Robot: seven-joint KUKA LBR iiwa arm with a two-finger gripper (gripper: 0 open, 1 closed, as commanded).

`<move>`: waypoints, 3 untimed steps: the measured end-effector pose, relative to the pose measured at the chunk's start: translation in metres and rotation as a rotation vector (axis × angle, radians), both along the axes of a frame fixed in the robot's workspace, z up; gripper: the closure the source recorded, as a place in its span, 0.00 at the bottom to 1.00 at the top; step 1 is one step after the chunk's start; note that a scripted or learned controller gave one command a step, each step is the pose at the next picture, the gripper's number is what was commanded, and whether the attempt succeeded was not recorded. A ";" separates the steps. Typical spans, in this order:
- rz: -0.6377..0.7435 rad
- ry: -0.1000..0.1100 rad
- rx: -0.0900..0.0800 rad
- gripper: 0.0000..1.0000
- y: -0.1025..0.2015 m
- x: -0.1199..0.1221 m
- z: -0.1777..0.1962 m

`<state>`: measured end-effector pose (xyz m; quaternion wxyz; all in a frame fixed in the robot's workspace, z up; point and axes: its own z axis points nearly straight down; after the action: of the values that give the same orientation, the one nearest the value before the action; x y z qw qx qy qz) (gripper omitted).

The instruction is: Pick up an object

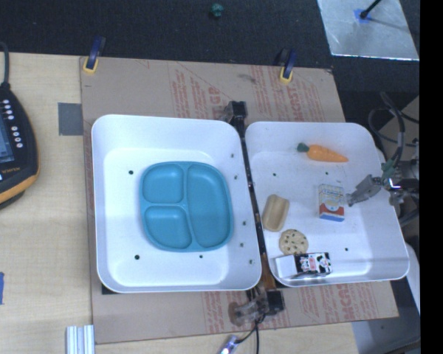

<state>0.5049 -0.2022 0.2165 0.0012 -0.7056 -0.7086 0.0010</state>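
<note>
Right bin (376,268), near edge: one black-and-white printed carton (308,263), flat. Behind it one round speckled cookie (293,240), one tan oblong bread piece (275,212), one small boxy carton (331,202) mid-bin. Far edge: one smooth orange carrot (323,153). Left bin (114,260): one teal three-compartment plate (186,205). Claw (356,195) at right edge, just beside boxy carton, gripping nothing; finger spread unclear.

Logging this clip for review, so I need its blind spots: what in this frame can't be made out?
- Grey gripper, camera view: too small and dim to read its finger state; the arm behind it is cut off by the right edge.
- Small white carton with red base: label print too small to read.
- Black-and-white carton at the right white bin's front rim: markings blurred.
- Orange-edged handheld pendant: cut off by the left edge.
</note>
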 end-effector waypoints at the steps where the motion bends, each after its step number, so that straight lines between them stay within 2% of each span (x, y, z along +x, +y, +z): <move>1: 0.002 0.002 0.000 0.00 0.024 0.034 -0.120; 2: 0.000 -0.002 0.000 0.00 -0.009 0.097 -0.124; 3: 0.000 -0.001 0.001 0.00 0.054 0.147 -0.124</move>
<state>0.6517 -0.1479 0.0920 0.0015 -0.7057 -0.7085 0.0002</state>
